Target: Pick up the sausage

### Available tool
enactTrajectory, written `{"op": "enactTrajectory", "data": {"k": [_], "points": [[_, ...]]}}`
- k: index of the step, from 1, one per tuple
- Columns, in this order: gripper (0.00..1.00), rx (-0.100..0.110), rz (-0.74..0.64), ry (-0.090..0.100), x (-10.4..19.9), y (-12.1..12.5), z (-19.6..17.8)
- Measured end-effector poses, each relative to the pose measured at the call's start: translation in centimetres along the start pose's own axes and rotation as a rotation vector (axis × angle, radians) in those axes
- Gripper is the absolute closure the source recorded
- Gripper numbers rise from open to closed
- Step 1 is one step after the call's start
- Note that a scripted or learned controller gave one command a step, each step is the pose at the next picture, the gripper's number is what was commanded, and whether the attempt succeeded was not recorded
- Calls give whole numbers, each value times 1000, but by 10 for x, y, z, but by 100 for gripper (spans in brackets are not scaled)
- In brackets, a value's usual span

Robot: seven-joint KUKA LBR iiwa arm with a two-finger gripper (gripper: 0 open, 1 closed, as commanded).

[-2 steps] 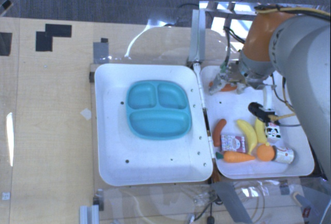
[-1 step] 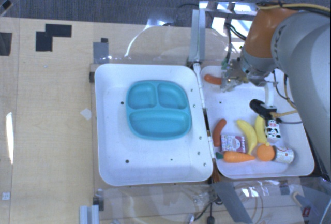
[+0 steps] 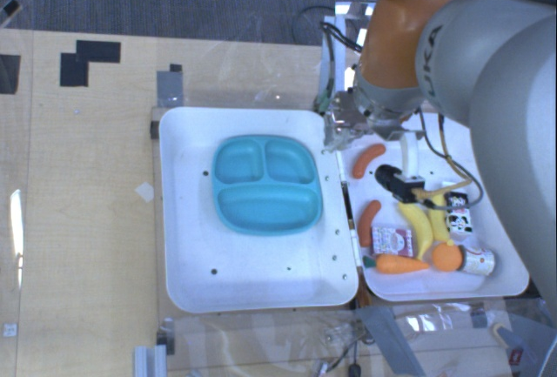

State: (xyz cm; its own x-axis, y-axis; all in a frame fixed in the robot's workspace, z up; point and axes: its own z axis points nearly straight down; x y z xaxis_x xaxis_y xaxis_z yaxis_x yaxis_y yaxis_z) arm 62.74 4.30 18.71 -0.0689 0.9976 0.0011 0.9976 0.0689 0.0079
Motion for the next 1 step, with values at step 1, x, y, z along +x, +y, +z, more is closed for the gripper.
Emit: {"op": "enactTrajectory", "data": {"k": [1], "points": [[0, 1, 1, 0, 0, 0, 0]]}}
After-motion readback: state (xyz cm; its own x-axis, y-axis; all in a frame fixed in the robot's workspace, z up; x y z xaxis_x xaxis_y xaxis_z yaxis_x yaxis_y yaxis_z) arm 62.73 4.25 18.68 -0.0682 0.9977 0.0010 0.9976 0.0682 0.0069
